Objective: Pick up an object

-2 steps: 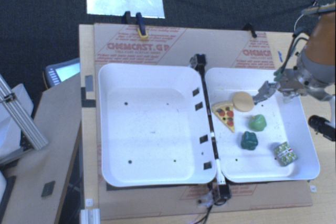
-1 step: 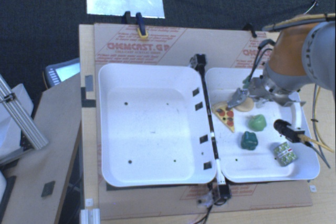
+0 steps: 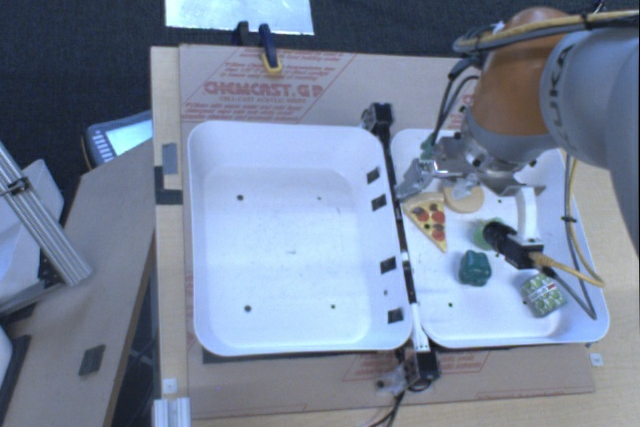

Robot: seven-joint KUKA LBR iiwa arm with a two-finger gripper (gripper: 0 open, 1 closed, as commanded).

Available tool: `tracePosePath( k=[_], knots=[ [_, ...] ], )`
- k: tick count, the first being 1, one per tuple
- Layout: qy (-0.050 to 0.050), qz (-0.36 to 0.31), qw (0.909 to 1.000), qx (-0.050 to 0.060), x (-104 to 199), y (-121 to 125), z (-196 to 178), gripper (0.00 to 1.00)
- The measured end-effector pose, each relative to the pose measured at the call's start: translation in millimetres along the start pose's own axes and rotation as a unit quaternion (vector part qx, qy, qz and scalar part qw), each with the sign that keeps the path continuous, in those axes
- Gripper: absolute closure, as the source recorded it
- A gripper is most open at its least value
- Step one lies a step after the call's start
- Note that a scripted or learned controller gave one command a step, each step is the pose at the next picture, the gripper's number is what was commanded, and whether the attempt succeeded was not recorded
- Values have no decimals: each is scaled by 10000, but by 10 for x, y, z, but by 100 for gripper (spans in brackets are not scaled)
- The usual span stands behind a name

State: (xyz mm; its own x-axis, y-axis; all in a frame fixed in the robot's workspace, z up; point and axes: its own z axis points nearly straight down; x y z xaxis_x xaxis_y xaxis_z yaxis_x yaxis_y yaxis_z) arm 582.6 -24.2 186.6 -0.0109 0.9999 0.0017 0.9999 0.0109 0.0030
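My gripper point(image 3: 418, 177) hangs low over the far left part of the right bin point(image 3: 470, 320), close to the wall between the two bins. Just in front of it lies a toy pizza slice point(image 3: 430, 220), yellow with red dots. A round tan disc point(image 3: 464, 199) lies to the gripper's right, partly under the wrist. Nearer the front rest a teal lump point(image 3: 474, 267) and a small green, white and red patterned object point(image 3: 541, 293). I see nothing held in the gripper.
The left bin point(image 3: 200, 215) stands beside the right one, joined by black clips point(image 3: 379, 177) along the shared wall. A dark green object point(image 3: 489, 234) lies near the teal lump. The grey and orange arm point(image 3: 540, 85) covers the right bin's far corner.
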Motion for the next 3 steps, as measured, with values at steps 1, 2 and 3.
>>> tracePosePath(
  k=[1, 2, 3],
  knots=[
    [-14, 63, 10000, 24, -301, -509, -43, 0],
    [2, -9, 10000, -6, 730, -75, 25, 0],
    [-13, 78, 10000, 29, 98, -752, -123, 0]
  ],
)
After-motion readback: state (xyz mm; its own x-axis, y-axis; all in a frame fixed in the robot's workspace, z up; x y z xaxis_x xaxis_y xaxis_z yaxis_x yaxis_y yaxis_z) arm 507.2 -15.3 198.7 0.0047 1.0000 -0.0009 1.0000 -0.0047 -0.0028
